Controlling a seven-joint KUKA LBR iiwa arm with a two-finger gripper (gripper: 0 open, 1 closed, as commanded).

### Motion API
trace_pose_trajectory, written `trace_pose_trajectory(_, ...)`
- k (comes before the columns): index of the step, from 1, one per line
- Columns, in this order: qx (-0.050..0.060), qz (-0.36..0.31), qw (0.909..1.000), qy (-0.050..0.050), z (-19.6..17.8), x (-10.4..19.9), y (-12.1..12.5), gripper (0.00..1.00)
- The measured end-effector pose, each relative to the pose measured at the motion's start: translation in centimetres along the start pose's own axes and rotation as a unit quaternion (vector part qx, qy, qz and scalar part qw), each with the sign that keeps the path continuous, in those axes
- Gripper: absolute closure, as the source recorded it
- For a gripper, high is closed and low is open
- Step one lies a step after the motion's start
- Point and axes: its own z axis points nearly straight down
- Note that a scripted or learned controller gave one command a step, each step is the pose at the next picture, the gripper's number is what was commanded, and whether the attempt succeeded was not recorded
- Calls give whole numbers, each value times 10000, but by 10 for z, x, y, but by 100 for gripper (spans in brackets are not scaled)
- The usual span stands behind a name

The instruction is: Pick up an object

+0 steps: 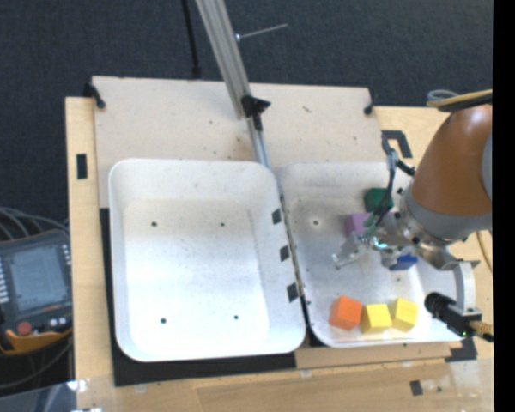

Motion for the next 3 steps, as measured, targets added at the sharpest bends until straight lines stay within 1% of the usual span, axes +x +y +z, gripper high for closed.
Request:
trace_pose_trajectory(1,-30,19,10000,-5,-2,0,1,0)
trace_pose_trajectory(2,7,22,10000,-6,51,9,-1,0)
trace_pose_trajectory(3,3,19,10000,-10,114,6,-2,0)
